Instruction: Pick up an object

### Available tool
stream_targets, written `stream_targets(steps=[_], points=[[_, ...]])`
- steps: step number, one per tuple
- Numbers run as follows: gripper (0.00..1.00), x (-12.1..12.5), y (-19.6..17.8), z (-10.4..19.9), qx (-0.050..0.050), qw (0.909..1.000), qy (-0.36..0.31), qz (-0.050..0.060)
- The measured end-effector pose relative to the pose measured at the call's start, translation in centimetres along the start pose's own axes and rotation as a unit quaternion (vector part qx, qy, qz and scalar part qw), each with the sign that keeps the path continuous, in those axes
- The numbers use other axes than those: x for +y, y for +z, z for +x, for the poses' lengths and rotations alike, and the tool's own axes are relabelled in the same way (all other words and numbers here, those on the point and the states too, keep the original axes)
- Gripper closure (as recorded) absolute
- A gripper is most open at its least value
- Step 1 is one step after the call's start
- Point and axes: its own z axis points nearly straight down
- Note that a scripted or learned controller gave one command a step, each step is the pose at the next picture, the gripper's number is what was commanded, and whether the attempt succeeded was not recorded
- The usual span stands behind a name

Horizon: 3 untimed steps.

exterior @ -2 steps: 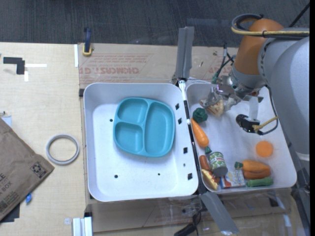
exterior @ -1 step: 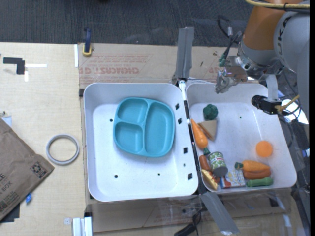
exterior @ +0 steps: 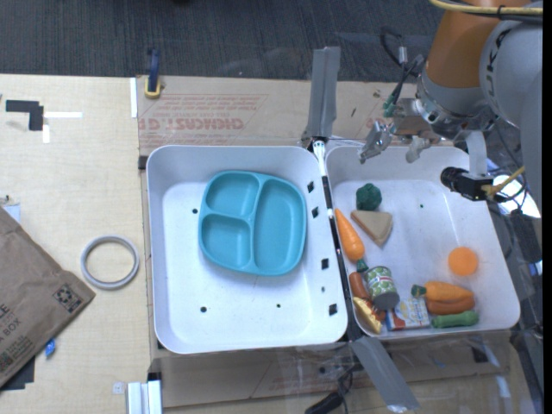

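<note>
My gripper [exterior: 395,143] hangs over the far edge of the right bin [exterior: 483,231], its two fingers spread apart with nothing between them. Below it in that bin lie a dark green broccoli piece [exterior: 369,197], a tan sandwich wedge [exterior: 373,226], and an orange carrot [exterior: 348,235] along the left wall. An orange ball [exterior: 463,261] sits toward the right. At the near side lie a small can [exterior: 380,285], an orange pepper-like toy [exterior: 448,297], a green bean-like toy [exterior: 454,320] and a small flat packet [exterior: 408,316].
The left bin [exterior: 172,257] holds a teal divided plate [exterior: 254,222]. A tape ring [exterior: 109,260] and a brown cardboard box [exterior: 30,300] lie on the bench to the left. Flattened cardboard [exterior: 224,115] lies behind the bins. Cables [exterior: 509,188] hang at the right.
</note>
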Motion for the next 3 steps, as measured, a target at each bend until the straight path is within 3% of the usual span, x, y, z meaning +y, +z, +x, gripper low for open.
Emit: stream_targets(steps=[1, 2, 3], points=[[0.00, -0.1, 11.1, -2.6, 0.001, 0.9962, -0.087, 0.000], [0.00, -1.5, 11.6, -2.7, 0.001, 0.9974, -0.072, 0.000], [1.00, -1.5, 10.6, -2.9, 0.001, 0.9975, -0.071, 0.000]])
